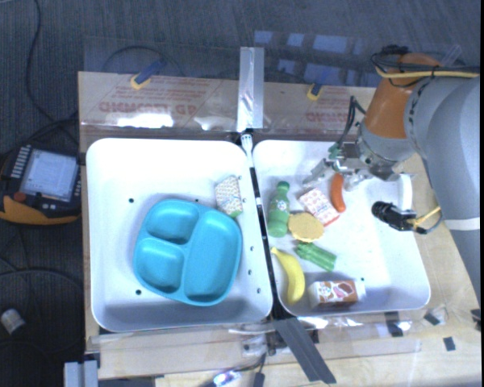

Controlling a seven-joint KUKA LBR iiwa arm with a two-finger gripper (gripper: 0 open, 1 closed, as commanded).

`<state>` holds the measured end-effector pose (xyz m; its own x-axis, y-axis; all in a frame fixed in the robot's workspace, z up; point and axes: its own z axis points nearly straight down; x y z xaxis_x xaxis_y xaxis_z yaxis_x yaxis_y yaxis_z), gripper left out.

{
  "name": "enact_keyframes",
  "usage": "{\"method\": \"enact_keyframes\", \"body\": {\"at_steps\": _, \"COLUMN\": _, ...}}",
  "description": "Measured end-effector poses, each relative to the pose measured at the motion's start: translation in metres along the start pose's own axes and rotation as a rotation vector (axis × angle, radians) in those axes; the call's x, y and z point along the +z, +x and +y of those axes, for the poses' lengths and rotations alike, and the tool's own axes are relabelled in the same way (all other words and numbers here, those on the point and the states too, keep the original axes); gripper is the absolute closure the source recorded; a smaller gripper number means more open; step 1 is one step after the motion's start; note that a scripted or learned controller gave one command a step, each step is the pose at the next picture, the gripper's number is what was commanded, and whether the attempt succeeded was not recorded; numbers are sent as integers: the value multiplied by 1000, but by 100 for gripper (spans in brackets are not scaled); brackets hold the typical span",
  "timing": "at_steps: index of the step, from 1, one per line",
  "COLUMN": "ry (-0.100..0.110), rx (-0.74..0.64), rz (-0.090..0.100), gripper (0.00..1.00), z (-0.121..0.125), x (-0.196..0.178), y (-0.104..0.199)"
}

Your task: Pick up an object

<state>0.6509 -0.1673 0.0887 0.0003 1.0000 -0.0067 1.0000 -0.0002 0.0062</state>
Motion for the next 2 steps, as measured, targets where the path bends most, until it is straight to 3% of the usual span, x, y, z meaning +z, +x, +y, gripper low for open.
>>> {"method": "enact_keyframes", "body": {"at_steps": 1, "ry": -3, "rx": 0, "rz": 1, "gripper": 100, "z": 1, "x": -11, "y": 1}}
{"method": "enact_keyframes", "body": {"at_steps": 2, "ry": 8, "rx": 184, "rz": 3, "gripper": 100, "z": 12, "x": -91, "y": -41}}
